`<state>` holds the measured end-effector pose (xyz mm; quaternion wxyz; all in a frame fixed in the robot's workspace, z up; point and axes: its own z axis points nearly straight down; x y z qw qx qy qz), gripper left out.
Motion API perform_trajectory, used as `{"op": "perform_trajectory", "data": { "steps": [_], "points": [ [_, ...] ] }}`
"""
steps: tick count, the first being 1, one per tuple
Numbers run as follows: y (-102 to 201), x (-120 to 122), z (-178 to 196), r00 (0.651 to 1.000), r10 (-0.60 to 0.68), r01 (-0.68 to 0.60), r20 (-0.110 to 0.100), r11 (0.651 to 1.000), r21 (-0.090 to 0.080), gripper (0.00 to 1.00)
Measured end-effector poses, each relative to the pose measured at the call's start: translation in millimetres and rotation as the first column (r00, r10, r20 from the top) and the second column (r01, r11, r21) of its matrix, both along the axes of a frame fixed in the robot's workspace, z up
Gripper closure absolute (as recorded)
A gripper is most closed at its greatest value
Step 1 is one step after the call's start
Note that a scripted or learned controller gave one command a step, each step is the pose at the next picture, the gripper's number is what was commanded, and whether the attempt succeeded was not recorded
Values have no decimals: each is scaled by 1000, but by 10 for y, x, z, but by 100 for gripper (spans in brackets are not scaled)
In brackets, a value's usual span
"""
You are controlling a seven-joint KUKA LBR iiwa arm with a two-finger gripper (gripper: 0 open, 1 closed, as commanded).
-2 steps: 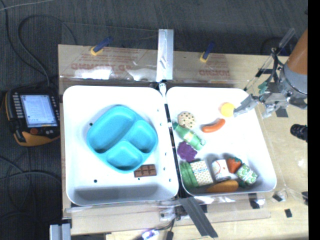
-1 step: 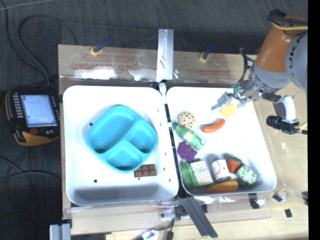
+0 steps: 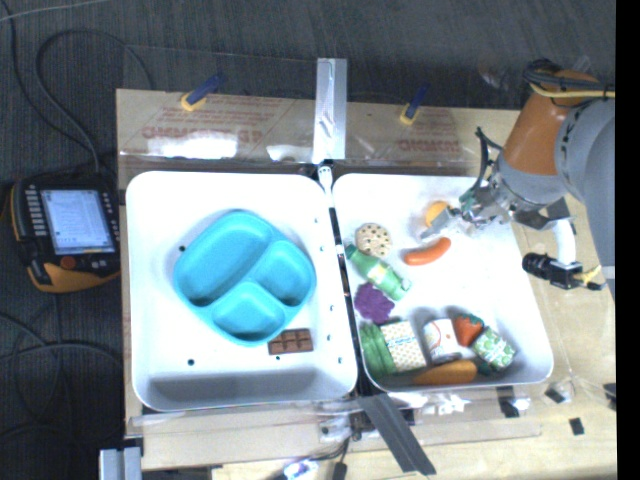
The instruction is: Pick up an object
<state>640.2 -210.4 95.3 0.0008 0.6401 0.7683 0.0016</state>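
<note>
The claw point(image 3: 478, 206) hung low over the back right part of the right bin point(image 3: 535, 313), reaching in from the right under the arm's orange band point(image 3: 535, 133). Whether its fingers were spread or closed could not be told at this slant, and nothing showed plainly between them.

Just beside the claw's tip lay a small orange-yellow piece point(image 3: 436, 211), and just in front of that an orange sausage-shaped toy point(image 3: 427, 252). Either looked like the likely target, though which one the claw was lined up on was hard to say.

The risks seemed to follow from that closeness. If the claw came down between the two, it might nudge both apart and close on air. The sausage shape was rounded and smooth, so a pinch off its middle would probably squirt it sideways. The bin's back wall was near, and a finger catching it could spoil the descent.

Farther out sat a speckled cookie point(image 3: 373, 237), a green bottle point(image 3: 380, 272) and a purple grape bunch point(image 3: 374, 303), and along the front wall a crowded row of packets and a carrot point(image 3: 445, 373). The left bin point(image 3: 150, 368) held a blue divided tray point(image 3: 245, 273) and a brown chocolate bar point(image 3: 291, 343), well apart from the claw.
</note>
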Motion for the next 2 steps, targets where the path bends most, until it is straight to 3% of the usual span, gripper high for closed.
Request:
{"op": "perform_trajectory", "data": {
  "steps": [1,2],
  "points": [
    [278,-255,-54,1000,-4,4,5,1000,-7,0],
    [-23,280,-36,1000,-7,8,-16,1000,14,0]
  ]
}}
